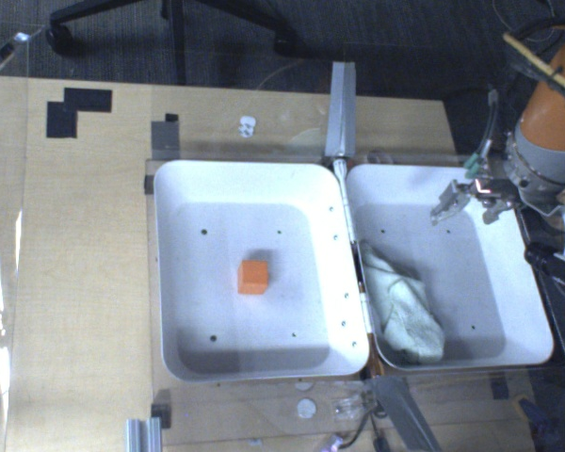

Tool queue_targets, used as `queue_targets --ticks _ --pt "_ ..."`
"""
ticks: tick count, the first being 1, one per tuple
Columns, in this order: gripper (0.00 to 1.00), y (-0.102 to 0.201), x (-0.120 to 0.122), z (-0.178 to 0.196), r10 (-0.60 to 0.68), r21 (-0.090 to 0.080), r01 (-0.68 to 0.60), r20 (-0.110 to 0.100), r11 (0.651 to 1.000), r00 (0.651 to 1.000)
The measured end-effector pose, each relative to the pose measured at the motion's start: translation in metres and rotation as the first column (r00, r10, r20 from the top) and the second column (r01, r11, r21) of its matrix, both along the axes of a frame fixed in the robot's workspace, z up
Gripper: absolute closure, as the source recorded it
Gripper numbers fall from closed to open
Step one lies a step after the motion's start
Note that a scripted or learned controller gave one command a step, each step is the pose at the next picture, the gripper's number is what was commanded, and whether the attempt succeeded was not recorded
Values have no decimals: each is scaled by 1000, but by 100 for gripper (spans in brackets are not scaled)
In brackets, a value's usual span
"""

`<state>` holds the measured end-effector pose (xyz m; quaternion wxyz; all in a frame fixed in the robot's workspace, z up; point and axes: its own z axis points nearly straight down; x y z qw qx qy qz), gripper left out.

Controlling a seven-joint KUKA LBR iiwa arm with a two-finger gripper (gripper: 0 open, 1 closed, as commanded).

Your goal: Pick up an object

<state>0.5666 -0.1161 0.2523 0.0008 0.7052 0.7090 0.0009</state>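
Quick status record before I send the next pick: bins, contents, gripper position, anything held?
left bin: one orange cube, near the middle, lying free
right bin: crumpled white cloth, against the wall nearest the left bin, toward the front
gripper: over the right bin's back part, apart from the cloth
held: nothing seen between the fingers
arm: at the right edge, orange band visible
task state: no object picked up yet

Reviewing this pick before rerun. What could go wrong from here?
1. The gripper hangs over the right bin, far from the orange cube in the left bin; a straight descent would likely close on nothing.
2. The white cloth lies crumpled against the divider; fingers may pinch only a fold and drop it.
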Motion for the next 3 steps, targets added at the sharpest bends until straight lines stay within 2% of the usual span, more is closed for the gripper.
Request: queue_targets --ticks 1,2,3 --pt "0 -30 27 -161 42 -1 -42 4 999 999" --pt "100 -29 29 -149 43 -1 -43 10 999 999" --pt "100 23 -23 -25 -208 1 208 1 978 978"
